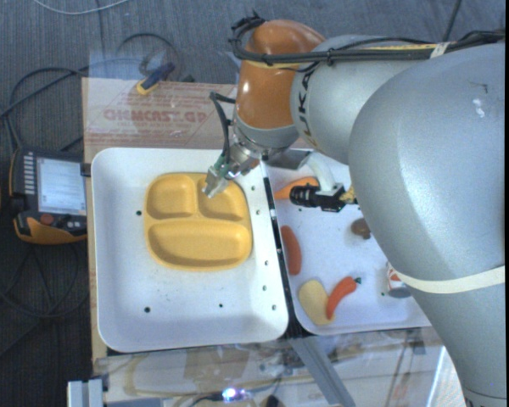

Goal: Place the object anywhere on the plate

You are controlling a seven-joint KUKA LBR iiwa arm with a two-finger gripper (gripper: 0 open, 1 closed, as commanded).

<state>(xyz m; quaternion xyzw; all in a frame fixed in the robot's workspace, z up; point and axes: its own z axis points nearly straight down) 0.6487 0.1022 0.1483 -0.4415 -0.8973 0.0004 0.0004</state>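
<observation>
A yellow divided plate [195,223] lies in the left white bin [119,303]. My gripper [215,181] hangs low over the plate's upper right compartment, its tip at or just above the plate's surface. A small greenish patch shows at the gripper's tip, too small to identify. In the right bin [356,320] lie a red sausage [291,251], a pale yellow piece [314,300], a red-orange pepper [343,291] and a small brown thing [360,227].
An orange piece [287,189] lies at the right bin's upper left, near the divider between the bins. The grey arm covers most of the right bin's far side. A handheld pendant [47,193] sits left of the bench.
</observation>
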